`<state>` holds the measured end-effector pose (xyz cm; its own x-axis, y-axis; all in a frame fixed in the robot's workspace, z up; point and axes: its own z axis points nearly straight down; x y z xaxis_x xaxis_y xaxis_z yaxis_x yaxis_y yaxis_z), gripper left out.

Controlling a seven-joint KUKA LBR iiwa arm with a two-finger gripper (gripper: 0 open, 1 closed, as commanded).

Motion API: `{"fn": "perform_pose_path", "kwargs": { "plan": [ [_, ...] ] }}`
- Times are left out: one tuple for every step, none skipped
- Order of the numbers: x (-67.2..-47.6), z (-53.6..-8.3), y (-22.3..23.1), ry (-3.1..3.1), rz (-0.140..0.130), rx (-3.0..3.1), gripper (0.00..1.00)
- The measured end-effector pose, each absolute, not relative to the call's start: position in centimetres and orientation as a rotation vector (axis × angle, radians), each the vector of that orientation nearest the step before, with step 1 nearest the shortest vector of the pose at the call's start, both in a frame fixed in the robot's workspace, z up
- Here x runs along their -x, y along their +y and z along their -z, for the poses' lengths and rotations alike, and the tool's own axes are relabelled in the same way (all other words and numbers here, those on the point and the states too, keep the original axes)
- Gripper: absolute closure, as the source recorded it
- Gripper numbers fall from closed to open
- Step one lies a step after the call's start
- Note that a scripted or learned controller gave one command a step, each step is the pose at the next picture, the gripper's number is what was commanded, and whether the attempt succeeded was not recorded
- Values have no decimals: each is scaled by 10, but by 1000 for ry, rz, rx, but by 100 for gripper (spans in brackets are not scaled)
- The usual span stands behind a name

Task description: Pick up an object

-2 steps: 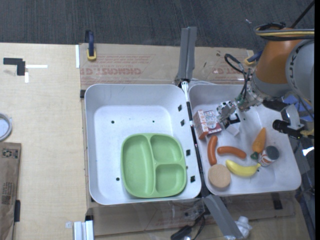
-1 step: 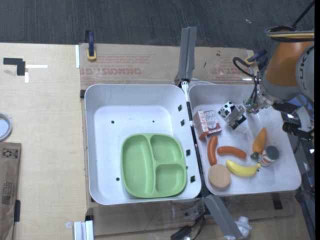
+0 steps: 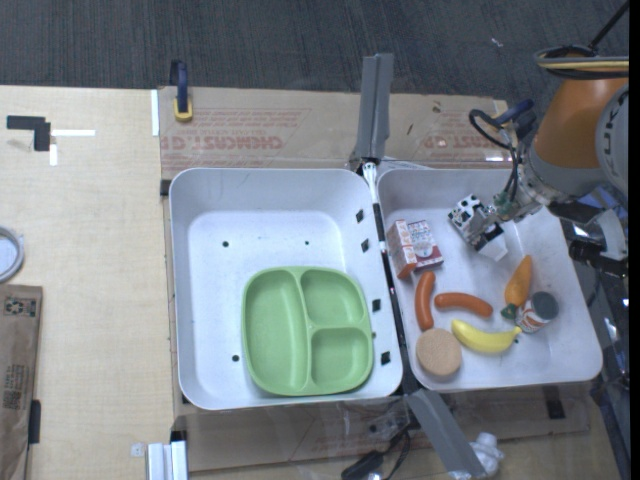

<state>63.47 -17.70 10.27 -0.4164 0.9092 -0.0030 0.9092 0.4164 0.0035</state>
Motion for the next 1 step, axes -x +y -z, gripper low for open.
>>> {"fn": "perform_pose_path", "kwargs": {
  "plan": [
    [-640,-194,-135,2729,0,-1553,100]
  ]
}}
